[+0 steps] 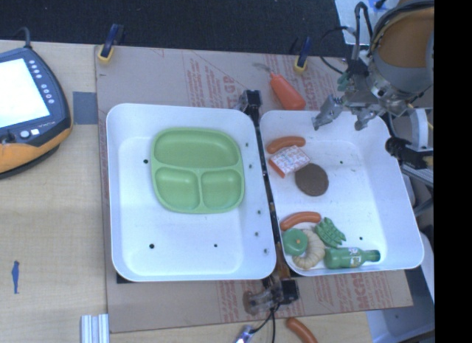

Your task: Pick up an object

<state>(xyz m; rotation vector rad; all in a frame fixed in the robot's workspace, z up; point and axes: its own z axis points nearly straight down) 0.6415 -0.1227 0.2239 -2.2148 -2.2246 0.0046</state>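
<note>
Approach step: pincer (345,117) spread wide, grasping nothing, above the right bin (369,186); next, descend onto 1 toy.

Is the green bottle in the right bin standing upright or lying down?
Lying down. The green bottle rests on its side along the near wall of the right bin, its neck pointing right, beside the green leafy toy.

High slanted overhead of both bins (118,186)
</note>
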